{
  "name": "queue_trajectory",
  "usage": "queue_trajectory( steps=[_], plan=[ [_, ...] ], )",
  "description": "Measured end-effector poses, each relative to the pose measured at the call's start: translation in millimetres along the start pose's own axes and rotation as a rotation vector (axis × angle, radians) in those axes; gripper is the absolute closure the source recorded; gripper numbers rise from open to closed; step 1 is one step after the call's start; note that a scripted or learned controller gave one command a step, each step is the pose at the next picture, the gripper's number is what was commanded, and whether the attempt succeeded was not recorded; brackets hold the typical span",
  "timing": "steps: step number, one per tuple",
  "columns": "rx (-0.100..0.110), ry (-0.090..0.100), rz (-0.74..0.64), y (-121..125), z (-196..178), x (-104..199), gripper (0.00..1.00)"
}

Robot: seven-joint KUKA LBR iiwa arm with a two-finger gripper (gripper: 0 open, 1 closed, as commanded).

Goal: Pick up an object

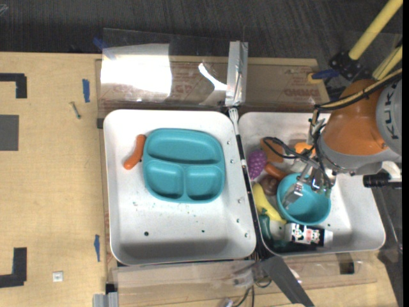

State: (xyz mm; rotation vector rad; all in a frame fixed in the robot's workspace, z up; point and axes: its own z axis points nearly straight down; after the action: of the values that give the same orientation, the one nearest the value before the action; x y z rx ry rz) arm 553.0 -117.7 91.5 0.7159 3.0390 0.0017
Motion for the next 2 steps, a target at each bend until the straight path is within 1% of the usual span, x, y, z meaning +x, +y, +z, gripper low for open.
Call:
queue_trajectory(
  steps=[1,2],
  plan=[
    [0.002,0.007,0.215,69.2,-96.6,-71.3,0.00],
    [0.004,0.014,-0.009,26.4,-6.1,-49.4,0.00]
  ],
)
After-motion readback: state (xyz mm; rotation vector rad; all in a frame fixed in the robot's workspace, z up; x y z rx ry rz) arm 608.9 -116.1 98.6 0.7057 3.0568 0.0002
